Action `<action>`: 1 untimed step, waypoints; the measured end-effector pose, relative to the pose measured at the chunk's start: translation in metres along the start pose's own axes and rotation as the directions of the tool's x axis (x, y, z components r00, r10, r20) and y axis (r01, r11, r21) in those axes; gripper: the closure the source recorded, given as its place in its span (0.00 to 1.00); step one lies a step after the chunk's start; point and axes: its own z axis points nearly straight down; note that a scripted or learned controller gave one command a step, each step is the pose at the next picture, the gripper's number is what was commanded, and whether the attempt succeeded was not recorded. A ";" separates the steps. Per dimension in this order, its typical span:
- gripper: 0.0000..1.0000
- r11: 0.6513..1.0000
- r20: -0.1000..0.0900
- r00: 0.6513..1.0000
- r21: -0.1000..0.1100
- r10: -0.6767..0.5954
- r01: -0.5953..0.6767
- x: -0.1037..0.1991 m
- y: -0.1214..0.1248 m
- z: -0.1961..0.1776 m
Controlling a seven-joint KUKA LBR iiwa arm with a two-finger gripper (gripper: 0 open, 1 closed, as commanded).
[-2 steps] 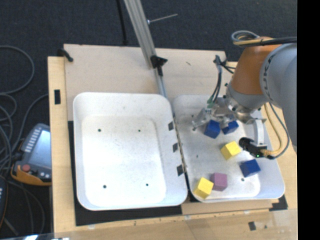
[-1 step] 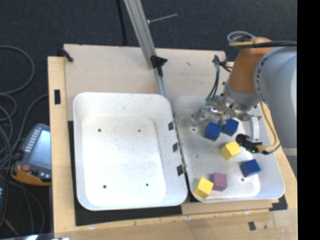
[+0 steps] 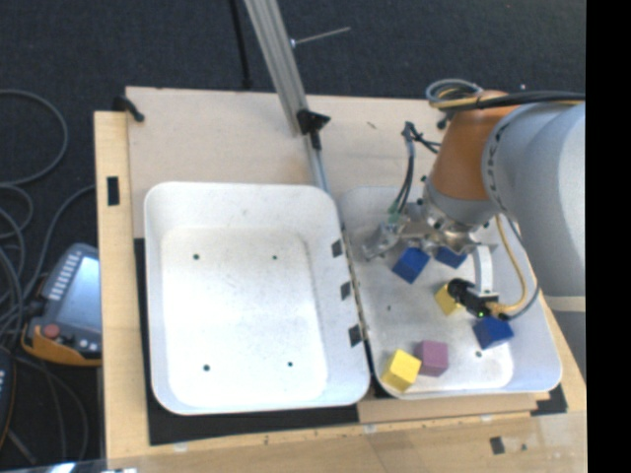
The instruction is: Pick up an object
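Dark carpet surrounds the wooden worktop (image 3: pixel 227 136) bearing two white bins. Over the right bin (image 3: pixel 532 368) the hand (image 3: pixel 419 249) hangs just above a blue cube (image 3: pixel 410 264); its grip cannot be told. A yellow cube (image 3: pixel 402 369) touches a purple cube (image 3: pixel 432 357) near the front rim.

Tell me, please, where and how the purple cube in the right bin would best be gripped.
Probably from straight above, fingers closing on two opposite side faces of the purple cube. It sits flat with its top exposed. The yellow cube crowds its left side, so I would place the fingers on the near and far faces, which look freer. The right bin's rim is not in the way.
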 end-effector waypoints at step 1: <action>0.00 1.000 -0.003 1.000 0.005 0.004 -0.004 0.015 -0.021 0.001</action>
